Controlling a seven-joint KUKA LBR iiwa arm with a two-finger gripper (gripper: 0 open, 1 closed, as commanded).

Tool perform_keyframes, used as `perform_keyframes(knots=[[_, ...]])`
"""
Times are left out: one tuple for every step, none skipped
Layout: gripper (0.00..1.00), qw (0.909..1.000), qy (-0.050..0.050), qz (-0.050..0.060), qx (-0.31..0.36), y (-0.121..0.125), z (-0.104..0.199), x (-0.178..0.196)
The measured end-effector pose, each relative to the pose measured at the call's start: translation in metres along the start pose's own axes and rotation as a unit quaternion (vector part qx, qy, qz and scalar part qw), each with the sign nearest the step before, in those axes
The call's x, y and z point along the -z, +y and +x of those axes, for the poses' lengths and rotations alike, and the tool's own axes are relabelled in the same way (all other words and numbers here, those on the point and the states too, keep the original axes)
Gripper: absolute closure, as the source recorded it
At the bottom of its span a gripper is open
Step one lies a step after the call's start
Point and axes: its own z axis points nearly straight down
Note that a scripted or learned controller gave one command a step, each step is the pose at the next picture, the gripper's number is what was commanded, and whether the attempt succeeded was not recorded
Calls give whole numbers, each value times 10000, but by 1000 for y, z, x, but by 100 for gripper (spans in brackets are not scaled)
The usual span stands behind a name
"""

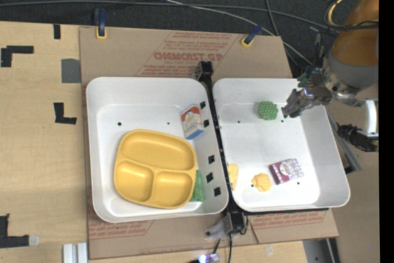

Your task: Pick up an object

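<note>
- Nearest the camera: black clamp fitting with wires (pixel 225 228) at the bottom edge of the bench, where the two bins meet.
- Left shallow white plastic bin (pixel 98 132): a yellow three-compartment plastic tray (pixel 155 168) fills its lower half, leaving bare floor only along the top and left side. A thin green object (pixel 197 186) is wedged between the tray's right edge and the bin wall. A small white carton with red and blue print (pixel 192 121) stands near the right wall; the print is too small to read.
- Right shallow white plastic bin (pixel 326 151): the centre floor is open. A round green knobbly object (pixel 267 110) sits near the top wall. A purple and white packet (pixel 285 170) and a small yellow lump (pixel 261 182) lie near the lower edge, just beside each other. A pale yellow piece (pixel 233 174) rests against the left wall.
- Two-finger gripper (pixel 292 108): low over the right bin's upper right, just beside the green knobbly object and to its right. Nothing is visible between the fingers; how far they are spread, cannot tell.
- Grey arm with orange band (pixel 357 40) enters over the right rim.
- Brown cardboard sheet (pixel 184 55) under the bins bears red lettering, too faint to read, and is held by two blue-and-yellow clips (pixel 100 24).
- Black cables (pixel 184 3) run across the dark top area.
</note>
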Motion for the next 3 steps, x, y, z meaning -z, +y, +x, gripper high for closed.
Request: perform_keyframes(knots=[[100, 10000, 7, 0, 10, 20, 51, 2], [100, 10000, -1, 9, -4, 25, 101, -12], [100, 10000, 4, 4, 1, 34, 152, -4]])
